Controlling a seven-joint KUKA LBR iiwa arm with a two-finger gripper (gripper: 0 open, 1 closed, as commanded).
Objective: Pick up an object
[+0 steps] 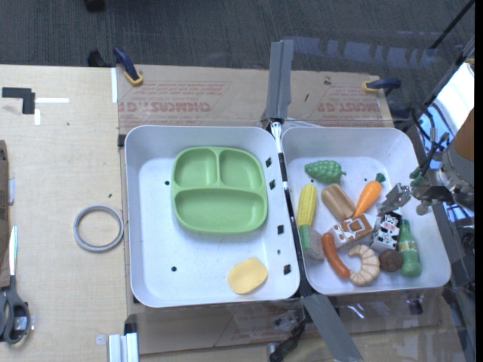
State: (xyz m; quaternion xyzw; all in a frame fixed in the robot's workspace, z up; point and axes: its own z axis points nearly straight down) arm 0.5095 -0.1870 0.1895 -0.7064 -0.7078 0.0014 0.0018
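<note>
Looking down at a pale wood bench (pixel 53 172) with a brown cardboard sheet (pixel 189 96) under two white bins, clamped at the back by two blue-and-yellow clamps (pixel 128 65). Dark grey carpet (pixel 226 13) behind the bench. A grey tape ring (pixel 99 227) lies on the bench left of the bins, scissors (pixel 13 311) at the bottom-left edge.

Left bin (pixel 143 202): green divided plate (pixel 219 188) in the middle, yellow chip-shaped piece (pixel 247 275) near the front wall, apart from the plate.

Right bin (pixel 355 145): toy food crowded toward the front-right. Corn cob (pixel 306 204) along the left side, green leafy veg (pixel 325 171) behind it, carrot (pixel 368 197) tilted, bread roll (pixel 337 200) between corn and carrot, red sausage (pixel 334 254) and croissant (pixel 364 263) touching at the front, green bottle (pixel 408 249) upright-ish by the right wall, small black-and-white carton (pixel 388 231) just beside it.

Gripper (pixel 395 199) sits low over the right bin, just right of the carrot and above the carton. Fingers look spread apart, nothing between them.
</note>
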